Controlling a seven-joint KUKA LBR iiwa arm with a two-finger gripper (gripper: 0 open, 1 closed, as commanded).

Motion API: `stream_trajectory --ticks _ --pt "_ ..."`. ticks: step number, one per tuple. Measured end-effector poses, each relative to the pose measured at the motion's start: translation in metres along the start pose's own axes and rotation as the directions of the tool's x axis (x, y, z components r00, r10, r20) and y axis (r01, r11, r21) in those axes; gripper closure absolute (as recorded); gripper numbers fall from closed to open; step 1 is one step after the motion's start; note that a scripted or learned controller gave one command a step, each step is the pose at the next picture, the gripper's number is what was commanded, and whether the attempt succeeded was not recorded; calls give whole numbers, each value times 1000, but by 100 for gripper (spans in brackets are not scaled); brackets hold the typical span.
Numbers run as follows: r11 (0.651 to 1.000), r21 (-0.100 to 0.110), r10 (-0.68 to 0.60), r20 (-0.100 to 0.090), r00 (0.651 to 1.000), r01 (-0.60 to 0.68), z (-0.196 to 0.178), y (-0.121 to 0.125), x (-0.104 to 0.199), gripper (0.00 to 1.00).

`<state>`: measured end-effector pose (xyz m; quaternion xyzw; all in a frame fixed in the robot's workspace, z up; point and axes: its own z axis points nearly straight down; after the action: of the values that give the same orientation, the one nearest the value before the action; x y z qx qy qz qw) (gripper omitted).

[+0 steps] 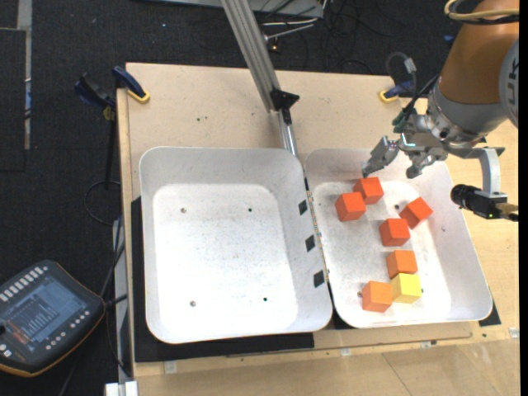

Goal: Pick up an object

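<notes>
Two fingers spread apart, the hand (398, 162) hangs tilted above the right bin's (462, 258) blocks (370, 189)

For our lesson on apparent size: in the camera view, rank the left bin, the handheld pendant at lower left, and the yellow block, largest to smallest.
1. left bin
2. handheld pendant, partly cut off by the frame edge
3. yellow block

The gaps are wide, so camera nearness does not change the order.
</notes>
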<state>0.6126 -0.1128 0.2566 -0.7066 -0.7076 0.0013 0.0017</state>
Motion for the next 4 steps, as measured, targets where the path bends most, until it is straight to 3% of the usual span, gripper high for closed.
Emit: stream_trajectory --ticks 1,4 --pt "1000 -4 0 1 1000 0 -3 1 0 0" --pt "1000 1 2 0 1000 -2 158 4 -4 0"
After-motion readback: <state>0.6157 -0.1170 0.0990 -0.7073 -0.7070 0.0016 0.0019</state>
